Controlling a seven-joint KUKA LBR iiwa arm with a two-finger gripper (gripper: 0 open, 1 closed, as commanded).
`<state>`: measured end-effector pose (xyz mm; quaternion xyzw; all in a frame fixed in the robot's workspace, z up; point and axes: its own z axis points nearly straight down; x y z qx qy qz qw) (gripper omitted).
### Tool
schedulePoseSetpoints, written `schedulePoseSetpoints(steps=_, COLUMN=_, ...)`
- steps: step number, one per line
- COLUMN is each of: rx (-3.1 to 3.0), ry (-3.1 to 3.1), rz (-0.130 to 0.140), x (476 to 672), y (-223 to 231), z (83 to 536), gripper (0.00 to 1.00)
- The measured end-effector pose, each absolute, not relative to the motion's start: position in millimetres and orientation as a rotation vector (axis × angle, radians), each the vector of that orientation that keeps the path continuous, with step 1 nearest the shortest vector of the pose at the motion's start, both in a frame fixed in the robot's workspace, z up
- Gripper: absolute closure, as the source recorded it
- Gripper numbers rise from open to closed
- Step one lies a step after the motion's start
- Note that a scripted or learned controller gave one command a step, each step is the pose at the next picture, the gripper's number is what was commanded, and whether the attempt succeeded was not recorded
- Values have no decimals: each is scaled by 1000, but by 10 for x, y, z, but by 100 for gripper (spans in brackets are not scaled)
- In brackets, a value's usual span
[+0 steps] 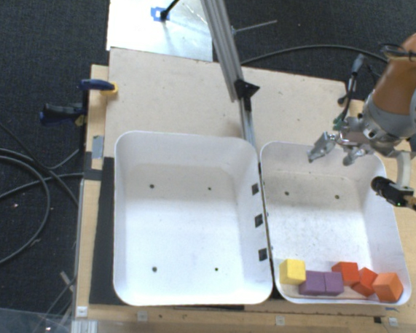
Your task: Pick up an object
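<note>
My gripper [333, 151] hangs over the far edge of the right bin [386, 216], fingers spread open with nothing between them. Along that bin's near wall lie a yellow block [292, 271], a purple block [322, 283], a red block [353, 275] and an orange block [388, 286], packed in a row. The gripper is well away from them, toward the bin's back.
The left bin [129, 191] sits beside the right one, touching along a middle seam with black clips. A slanted metal pole [227, 47] crosses above the bench. A blue clamp [74, 109] grips the bench's left edge. Cables lie on the floor at left.
</note>
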<state>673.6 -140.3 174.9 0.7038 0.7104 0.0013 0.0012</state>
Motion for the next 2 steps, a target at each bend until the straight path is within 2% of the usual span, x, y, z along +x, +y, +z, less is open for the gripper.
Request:
schedulePoseSetpoints(steps=1, rx=2215, ry=2215, rz=8, x=6020, y=-1556, z=3070, gripper=0)
schedulePoseSetpoints(steps=2, rx=2227, ry=2226, rz=-6, x=5219, y=-1460, z=1834, gripper=0)
